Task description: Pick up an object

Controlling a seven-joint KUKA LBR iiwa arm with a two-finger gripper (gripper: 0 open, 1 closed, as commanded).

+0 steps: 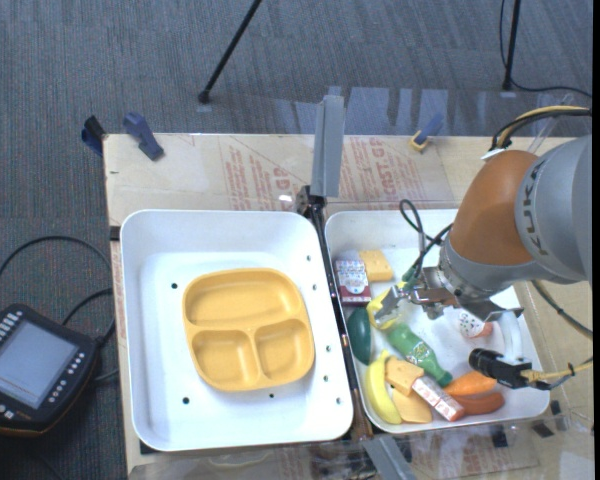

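My gripper [398, 305] hangs low over the middle of the right bin [435, 220], reaching in from the right. Just left of it lies a small yellow piece [380, 301], very close to the gripper tip; contact is unclear. Below the gripper lies a green bottle [418, 354]. A dark green vegetable [360, 335] lies left of that. A red box [352, 278] and a yellow cheese block [376, 264] sit at the bin's back left. A banana [380, 390], a cheese wedge [404, 377], a small red-and-white carton [438, 400] and an orange carrot [472, 385] lie along the front.
The left bin [150, 258] holds a yellow divided tray [248, 328]. A white die [469, 323] lies under the wrist on the right. A grey upright post [327, 153] stands behind the wall between the bins. A teach pendant [25, 363] sits off the bench at left.
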